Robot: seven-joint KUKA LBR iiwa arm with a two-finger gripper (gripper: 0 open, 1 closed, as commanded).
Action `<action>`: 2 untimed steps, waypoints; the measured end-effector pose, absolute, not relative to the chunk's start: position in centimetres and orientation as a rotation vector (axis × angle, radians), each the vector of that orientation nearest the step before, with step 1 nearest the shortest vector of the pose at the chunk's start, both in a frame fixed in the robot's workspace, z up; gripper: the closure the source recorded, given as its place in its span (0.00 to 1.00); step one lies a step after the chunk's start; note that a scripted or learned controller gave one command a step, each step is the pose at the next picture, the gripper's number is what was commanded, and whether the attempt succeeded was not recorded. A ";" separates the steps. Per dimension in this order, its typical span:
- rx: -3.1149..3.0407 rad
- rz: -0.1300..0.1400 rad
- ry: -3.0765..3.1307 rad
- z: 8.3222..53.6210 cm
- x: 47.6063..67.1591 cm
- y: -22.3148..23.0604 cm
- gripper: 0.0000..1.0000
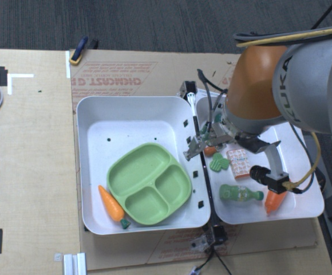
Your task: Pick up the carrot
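Looking first at the gripper (200, 144): found low over the shared wall of the two white bins, just off the right rim of the green plate (149, 182), tucked beneath the grey arm (303, 90) and a tangle of black cables (207, 96). Cannot tell the state of the jaws, released or clenched, with wrist and wiring in the way; can claim no hold on anything. Sits just above a small orange scrap (210, 151), right of the plate and too hidden to name. Moving outward, also right of the plate: a green leafy toy (218, 164), a small printed carton (238, 162) touching it, a green bottle (241, 194) on its side nearer the front, and beyond that an orange lump (274, 201) partly behind a black clip, possibly another vegetable but not clear. Turning to the far side of the plate: the carrot (111, 203), lying flat against the plate's lower left rim, green top toward the front, in the left bin (91, 153). Well apart from the gripper, then, with the whole plate between. Probably crowded there by the plate's bulk, with little bare floor on either side. Judging from this: reach toward it not yet made; calls for a crossing over the plate and a descent set across the carrot's length, minding plate rim and bin wall, either likely to block one side of a grasp.
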State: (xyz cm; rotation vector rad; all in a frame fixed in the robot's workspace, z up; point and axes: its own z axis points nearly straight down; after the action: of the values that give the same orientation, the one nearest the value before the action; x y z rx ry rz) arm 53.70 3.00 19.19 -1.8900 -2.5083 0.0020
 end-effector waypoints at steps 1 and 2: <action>-1.789 0.001 -2.582 19.2 48.6 6.1 0.00; -1.541 -0.001 -2.740 19.2 53.4 1.1 0.00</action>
State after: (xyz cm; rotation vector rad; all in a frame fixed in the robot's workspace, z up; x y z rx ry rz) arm 53.41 1.13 19.24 -1.5415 -2.7402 -0.0012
